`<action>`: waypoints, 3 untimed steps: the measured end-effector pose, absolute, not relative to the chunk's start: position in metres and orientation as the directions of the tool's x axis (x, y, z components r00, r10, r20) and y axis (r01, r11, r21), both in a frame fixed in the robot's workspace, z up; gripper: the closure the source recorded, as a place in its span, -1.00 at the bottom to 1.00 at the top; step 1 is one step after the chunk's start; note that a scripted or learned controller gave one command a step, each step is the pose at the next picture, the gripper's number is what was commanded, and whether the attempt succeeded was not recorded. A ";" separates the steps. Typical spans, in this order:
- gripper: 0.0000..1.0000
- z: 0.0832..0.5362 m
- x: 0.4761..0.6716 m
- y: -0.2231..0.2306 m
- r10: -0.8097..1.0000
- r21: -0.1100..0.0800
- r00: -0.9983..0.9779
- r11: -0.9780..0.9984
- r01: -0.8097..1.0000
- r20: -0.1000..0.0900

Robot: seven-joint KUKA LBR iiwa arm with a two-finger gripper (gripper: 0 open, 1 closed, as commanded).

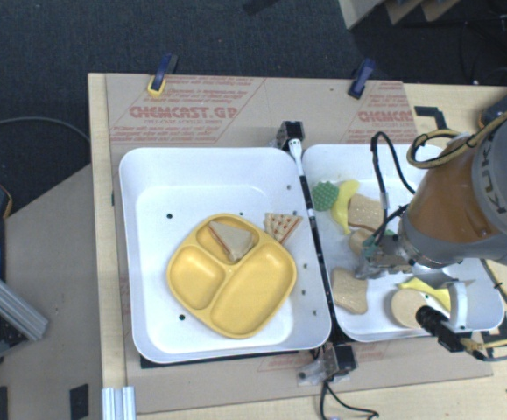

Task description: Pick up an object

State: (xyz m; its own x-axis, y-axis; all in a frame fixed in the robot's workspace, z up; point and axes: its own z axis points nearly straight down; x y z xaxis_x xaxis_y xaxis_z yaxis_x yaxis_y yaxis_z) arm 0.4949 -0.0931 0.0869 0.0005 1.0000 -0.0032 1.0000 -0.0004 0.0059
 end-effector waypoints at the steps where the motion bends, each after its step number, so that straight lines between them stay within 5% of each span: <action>1: 1.00 0.098 0.496 -0.093 1.000 0.010 0.002 -0.002 1.000 -0.004; 2: 1.00 0.084 0.523 -0.091 1.000 0.002 -0.002 0.002 1.000 -0.001; 3: 1.00 0.313 0.488 -0.028 1.000 0.018 -0.007 0.007 1.000 0.002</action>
